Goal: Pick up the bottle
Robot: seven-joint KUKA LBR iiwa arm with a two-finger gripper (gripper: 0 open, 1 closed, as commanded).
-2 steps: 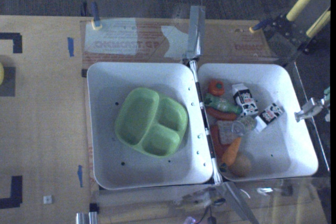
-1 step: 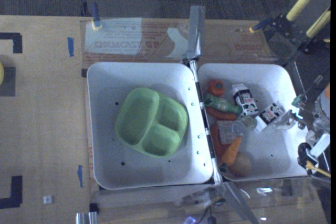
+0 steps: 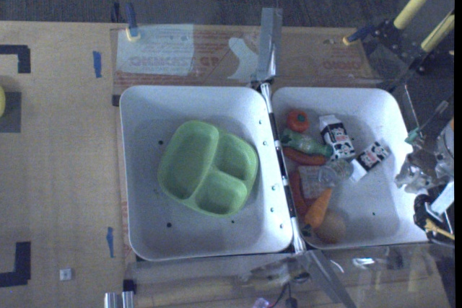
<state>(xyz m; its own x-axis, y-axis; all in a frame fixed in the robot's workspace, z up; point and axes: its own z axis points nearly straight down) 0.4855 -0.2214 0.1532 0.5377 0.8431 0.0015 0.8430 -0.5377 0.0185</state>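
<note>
The bottle (image 3: pixel 338 171) lies in the right bin (image 3: pixel 382 106), touching the carrot (image 3: pixel 317 207) and cartons (image 3: pixel 335 137). The tool (image 3: pixel 422 169) sits beyond the bin's right rim; its state cannot be told. Crowding risks a wrong grab.

Left bin (image 3: pixel 144 227): one green divided plate (image 3: pixel 208 167), centred. Right bin (image 3: pixel 382 213): clear bottle (image 3: pixel 339 171) mid-bin, two black-and-white cartons (image 3: pixel 335 137), tomato (image 3: pixel 297 120), carrot (image 3: pixel 318 207), potato (image 3: pixel 331 228). Gripper (image 3: pixel 426 169): right frame edge, beside the right bin's rim.
</note>
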